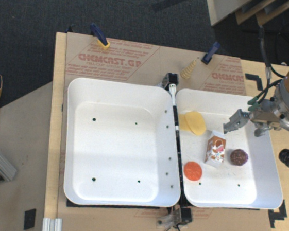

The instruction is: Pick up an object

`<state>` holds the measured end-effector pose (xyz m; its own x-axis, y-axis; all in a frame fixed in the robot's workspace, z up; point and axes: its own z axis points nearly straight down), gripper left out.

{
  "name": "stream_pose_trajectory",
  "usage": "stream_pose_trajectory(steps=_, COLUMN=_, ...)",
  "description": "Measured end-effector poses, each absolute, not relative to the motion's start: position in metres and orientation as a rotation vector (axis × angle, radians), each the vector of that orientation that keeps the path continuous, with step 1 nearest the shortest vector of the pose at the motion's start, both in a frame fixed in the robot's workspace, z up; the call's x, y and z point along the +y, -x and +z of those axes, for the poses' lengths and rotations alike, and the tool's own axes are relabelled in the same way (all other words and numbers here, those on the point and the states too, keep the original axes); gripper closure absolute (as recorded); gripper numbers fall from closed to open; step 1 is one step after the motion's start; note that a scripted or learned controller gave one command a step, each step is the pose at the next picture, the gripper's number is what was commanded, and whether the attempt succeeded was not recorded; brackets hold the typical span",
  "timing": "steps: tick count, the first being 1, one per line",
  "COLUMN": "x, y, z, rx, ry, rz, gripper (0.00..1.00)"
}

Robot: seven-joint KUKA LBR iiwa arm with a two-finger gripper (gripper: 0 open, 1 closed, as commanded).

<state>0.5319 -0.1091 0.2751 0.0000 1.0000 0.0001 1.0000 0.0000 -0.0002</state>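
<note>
At the near end of the right bin (267, 196), an orange disc (193, 171) is lying by the divider, with a small carton (216, 149) and a dark ball (239, 157) just behind it and a yellow piece (193, 122) farther back. My hand (246, 124) is hovering above the far part of this bin, fingers spread wide and holding nothing. I am judging the carton the best pick: centre over it, descend straight, avoid nudging the ball beside it.
</note>
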Motion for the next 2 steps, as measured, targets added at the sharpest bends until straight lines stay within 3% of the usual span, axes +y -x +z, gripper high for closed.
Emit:
stream_pose_trajectory(steps=1, x=-0.064, y=-0.581, z=0.179, rx=-2.223, ry=2.210, rz=0.005, gripper=0.00)
stream_pose_trajectory(steps=2, x=-0.109, y=-0.588, z=0.117, rx=-2.214, ry=2.223, rz=0.007, gripper=0.00)
